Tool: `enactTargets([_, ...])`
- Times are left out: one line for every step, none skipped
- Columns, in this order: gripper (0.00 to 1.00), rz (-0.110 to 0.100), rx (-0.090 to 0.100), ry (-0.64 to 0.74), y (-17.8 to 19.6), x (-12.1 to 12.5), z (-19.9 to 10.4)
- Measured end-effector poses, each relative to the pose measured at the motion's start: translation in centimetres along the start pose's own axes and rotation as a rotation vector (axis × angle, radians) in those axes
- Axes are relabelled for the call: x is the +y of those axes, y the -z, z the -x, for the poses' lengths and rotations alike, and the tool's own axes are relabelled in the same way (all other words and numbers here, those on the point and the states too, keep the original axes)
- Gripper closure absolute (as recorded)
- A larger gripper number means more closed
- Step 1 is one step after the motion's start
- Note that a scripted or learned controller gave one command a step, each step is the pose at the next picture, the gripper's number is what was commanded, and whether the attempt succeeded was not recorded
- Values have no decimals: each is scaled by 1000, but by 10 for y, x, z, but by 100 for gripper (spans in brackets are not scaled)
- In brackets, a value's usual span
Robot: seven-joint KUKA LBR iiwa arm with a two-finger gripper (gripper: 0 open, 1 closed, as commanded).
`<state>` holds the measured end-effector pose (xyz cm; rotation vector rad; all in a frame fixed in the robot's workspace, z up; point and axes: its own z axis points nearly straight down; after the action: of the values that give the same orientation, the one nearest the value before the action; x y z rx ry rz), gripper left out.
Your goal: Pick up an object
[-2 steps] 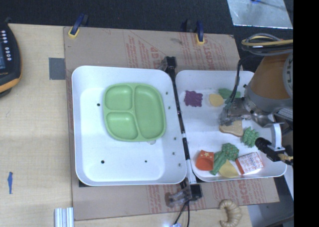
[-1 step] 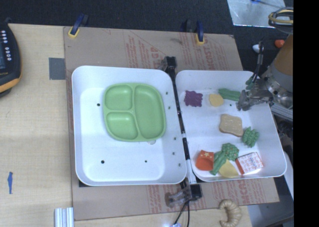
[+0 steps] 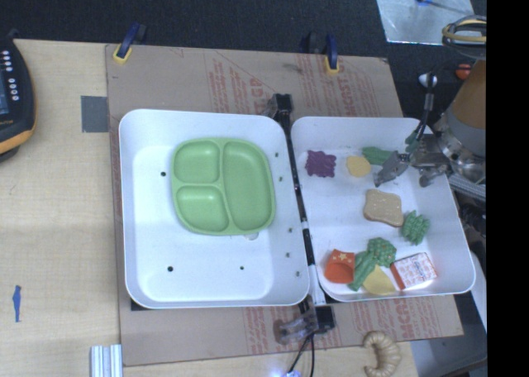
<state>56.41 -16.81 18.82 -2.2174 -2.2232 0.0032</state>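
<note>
Nothing is lifted yet: the tool (image 3: pixel 411 166) hangs wide and bare above the right bin (image 3: pixel 463 239), near the green toy (image 3: pixel 377 154).

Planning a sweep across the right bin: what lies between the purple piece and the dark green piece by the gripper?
The yellow piece, seen in the camera view.

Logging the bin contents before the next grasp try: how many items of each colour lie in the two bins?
Green: 5, the divided plate and four small pieces
Yellow: 2
Purple: 1
Tan: 1
Red: 1
Red-and-white: 1
Total: 11
</note>
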Motion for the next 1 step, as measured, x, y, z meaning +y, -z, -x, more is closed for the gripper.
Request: enactTargets([0, 2, -1, 6, -100, 74, -13])
